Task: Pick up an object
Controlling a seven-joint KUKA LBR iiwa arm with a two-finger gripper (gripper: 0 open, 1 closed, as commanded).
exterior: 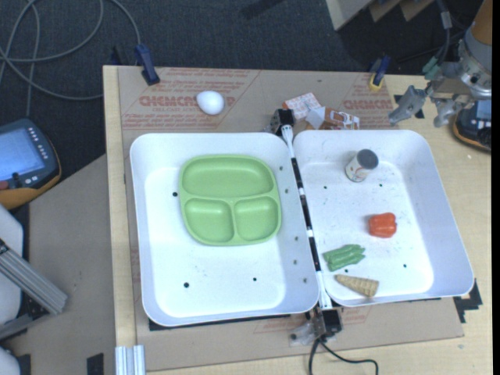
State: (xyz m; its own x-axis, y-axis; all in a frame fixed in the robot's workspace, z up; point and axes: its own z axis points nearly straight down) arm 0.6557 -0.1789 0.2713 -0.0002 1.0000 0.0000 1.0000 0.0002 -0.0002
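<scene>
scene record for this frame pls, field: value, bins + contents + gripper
left bin: green divided plate, three compartments
right bin: grey can at the far end, red pepper mid, green pepper and cone near the front edge
outside bins: white egg and crumpled wrappers on the cardboard behind
gripper: beyond the right bin's far right corner, over the bench, holding nothing visible

Plastics under me, cardboard beyond
Two smooth white bins (156, 287), glossy plastic; a matt green tray (230, 198); printed brown cardboard (234, 88) over my table.
</scene>
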